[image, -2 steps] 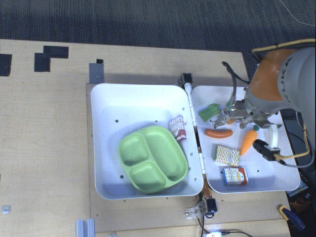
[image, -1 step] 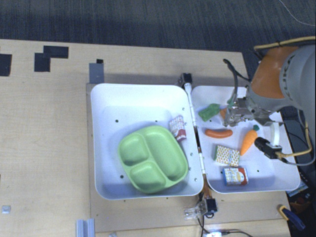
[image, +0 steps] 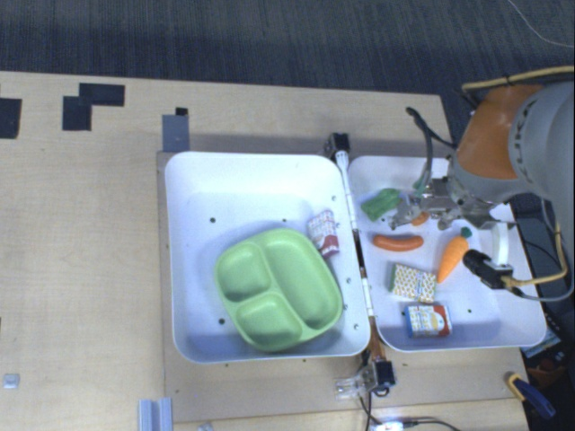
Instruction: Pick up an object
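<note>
Camera view: hand (image: 429, 206) over right bin (image: 503, 326) beside green object (image: 380, 203); grip unclear.

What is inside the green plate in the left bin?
The green divided plate shows three bare compartments, nothing in them. A small can lies beside its upper right rim, outside it. Whatever lies under the plate is covered.

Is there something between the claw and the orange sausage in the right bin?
Nothing visible blocks it. The claw hangs just above the orange sausage, with bare bin floor between them. The green object lies beside the claw, the carrot farther right.
</note>
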Controlling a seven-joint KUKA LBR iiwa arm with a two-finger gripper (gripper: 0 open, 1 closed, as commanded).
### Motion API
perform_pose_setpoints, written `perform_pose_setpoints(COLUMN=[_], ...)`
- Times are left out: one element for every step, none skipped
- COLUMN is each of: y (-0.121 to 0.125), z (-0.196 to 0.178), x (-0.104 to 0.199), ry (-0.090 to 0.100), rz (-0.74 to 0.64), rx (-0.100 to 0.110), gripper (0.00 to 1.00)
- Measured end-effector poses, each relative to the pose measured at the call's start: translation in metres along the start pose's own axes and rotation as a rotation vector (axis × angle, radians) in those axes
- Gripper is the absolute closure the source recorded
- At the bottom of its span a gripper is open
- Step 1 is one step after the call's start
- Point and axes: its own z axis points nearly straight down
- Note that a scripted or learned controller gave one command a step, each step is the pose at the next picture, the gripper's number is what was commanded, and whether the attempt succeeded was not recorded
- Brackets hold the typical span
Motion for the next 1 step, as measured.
perform_pose_setpoints(y=[-0.0112], z=[0.0222], x=[0.0313], ry=[0.001], rz=[0.005], rx=[0.009], gripper=[0.00])
